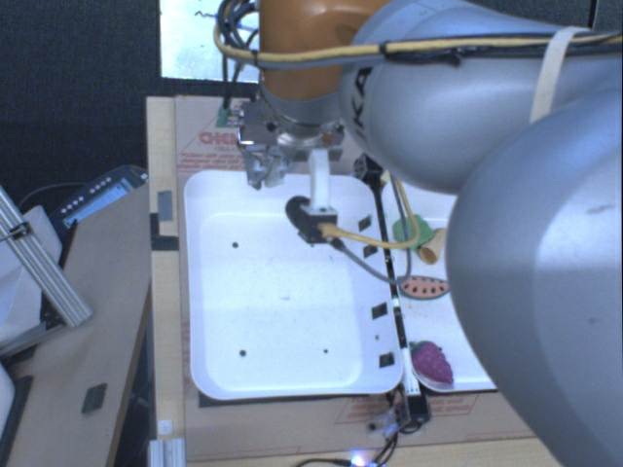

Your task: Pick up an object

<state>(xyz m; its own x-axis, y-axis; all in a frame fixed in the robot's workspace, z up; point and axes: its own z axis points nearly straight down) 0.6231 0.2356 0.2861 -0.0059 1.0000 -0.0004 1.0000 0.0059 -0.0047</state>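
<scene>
Pincer (265,175) over far edge of left bin (219,358); its state cannot be told.
Right bin: purple fruit (432,363), watermelon slice (424,286), green item (413,230).

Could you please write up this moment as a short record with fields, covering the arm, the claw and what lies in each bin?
arm: grey, orange band, reaching in from the right over the bins
claw: above the far edge of the left bin
claw contents: nothing visible between the fingers
right bin: watermelon slice, purple berry toy, green and yellow piece
right bin cover: largely hidden by the arm
</scene>
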